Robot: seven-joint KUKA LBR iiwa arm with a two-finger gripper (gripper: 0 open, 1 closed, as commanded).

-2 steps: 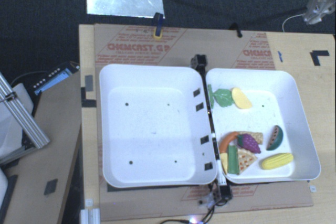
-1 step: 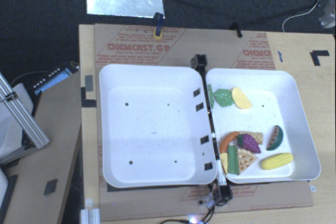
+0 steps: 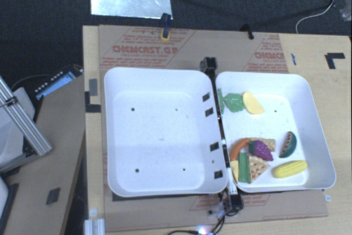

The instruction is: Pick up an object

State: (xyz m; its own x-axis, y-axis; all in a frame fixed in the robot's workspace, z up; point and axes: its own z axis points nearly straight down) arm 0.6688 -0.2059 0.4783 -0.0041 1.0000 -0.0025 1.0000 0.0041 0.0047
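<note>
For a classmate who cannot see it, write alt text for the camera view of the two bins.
Two shallow white bins sit side by side on a bench; the right bin holds toy food: a green leaf, a yellow piece, purple grapes, a watermelon slice, a corn cob and a pizza slice. The left bin shows bare white floor.

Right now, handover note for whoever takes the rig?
Nothing has been picked yet.
All toy food lies in the right bin: a green leaf and a yellow piece near the top; a carrot, purple grapes, a pizza slice, a watermelon slice and a corn cob near the bottom.
The left bin sits beside it.
Left: pick any one item. The corn cob and watermelon slice lie apart from the cluster, probably easiest.
</note>
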